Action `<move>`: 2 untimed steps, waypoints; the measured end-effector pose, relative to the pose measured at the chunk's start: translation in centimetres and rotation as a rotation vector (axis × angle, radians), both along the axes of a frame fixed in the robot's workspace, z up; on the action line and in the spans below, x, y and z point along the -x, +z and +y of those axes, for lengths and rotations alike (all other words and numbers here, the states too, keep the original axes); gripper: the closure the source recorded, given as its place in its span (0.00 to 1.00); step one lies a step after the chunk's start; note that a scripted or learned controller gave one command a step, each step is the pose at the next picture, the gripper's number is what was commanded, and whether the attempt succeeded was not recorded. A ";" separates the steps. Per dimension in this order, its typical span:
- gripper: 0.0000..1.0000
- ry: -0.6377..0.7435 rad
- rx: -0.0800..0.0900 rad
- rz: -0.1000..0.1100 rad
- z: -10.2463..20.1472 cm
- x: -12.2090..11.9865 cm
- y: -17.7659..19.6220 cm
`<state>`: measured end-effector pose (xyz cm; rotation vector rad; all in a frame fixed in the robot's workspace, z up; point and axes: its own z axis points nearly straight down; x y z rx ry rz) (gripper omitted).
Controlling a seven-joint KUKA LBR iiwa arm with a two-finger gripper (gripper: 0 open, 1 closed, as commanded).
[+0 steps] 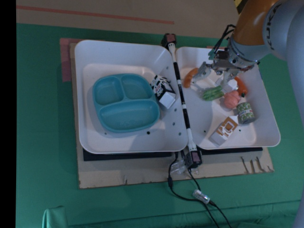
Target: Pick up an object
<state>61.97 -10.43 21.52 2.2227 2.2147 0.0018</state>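
Observation:
My gripper (209, 83) hangs over the back of the right bin (266, 127), fingers spread open with nothing held between them. Just below its tips lies a green pea pod (212, 93). An orange carrot-like piece (190, 77) rests to the left of the left finger. To the right of the gripper sit a small white block (232, 85) and a red-orange piece (242, 85). A pink lump (231, 99), a green can (245, 112) and a small juice carton (223, 130) lie nearer the front.
The left bin (95, 51) bears a teal divided plate (125, 102) and a black-and-white milk carton (163, 91) by the centre divider (182, 103). Cables (190, 189) trail off the front of the bench. The arm's orange band (254, 13) looms over the right bin's back corner.

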 end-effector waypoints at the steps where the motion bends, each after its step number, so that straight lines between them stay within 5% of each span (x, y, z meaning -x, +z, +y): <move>1: 1.00 -0.003 0.001 -0.007 -0.1 -0.1 1.3; 2: 1.00 0.000 0.002 -0.003 -6.3 -1.5 0.1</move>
